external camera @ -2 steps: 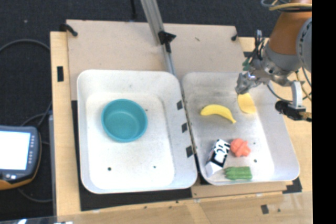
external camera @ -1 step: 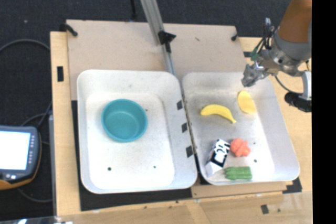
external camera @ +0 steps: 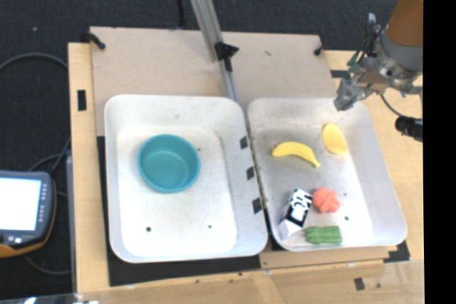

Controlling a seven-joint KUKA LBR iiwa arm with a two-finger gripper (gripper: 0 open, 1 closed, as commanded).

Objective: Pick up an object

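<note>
- My gripper (external camera: pixel 345 100) hangs over the right bin's (external camera: pixel 385 174) far rim; whether it is wide or narrow, I cannot tell.
- Lemon (external camera: pixel 334 139) lies nearest, just below me and inward, apart from me.
- Banana (external camera: pixel 296 152) next, long axis slanting across the bin.
- Red fruit (external camera: pixel 326 200), green piece (external camera: pixel 323 235) beyond.

Teal bowl (external camera: pixel 169 163) glossy plastic; white bins (external camera: pixel 128 231) matt, speckled; bench (external camera: pixel 84 153) bare wood, probably plywood.

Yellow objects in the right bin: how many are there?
2: a banana near the right bin's middle, and a lemon-like piece just right of it, nearer the gripper.
</note>
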